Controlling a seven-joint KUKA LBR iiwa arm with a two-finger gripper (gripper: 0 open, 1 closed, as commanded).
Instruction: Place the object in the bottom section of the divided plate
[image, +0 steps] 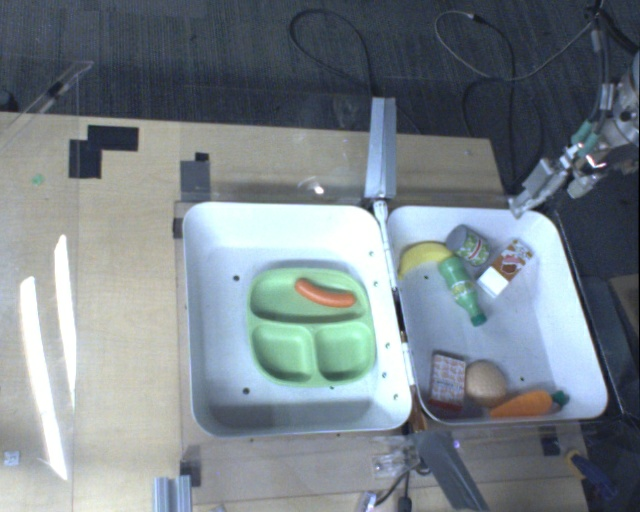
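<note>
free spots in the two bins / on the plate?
Free: both lower sections of the green divided plate, and the left bin's floor around the plate. In the right bin, the middle floor between the green bottle and the potato. Crowded: plate's top section holds a sausage; right bin's top and bottom edges.

In front of me the wooden worktop (120, 300) carries two shallow white bins side by side. The right bin (575, 330) holds clutter: a yellow lemon (422, 257) touching a green bottle (463, 290), a tilted tin can (468, 243), a small carton (505, 268), a snack packet (448, 378), a potato (486, 381) and a carrot (525, 404). Black cables (480, 45) loop over the dark floor beyond.
</note>
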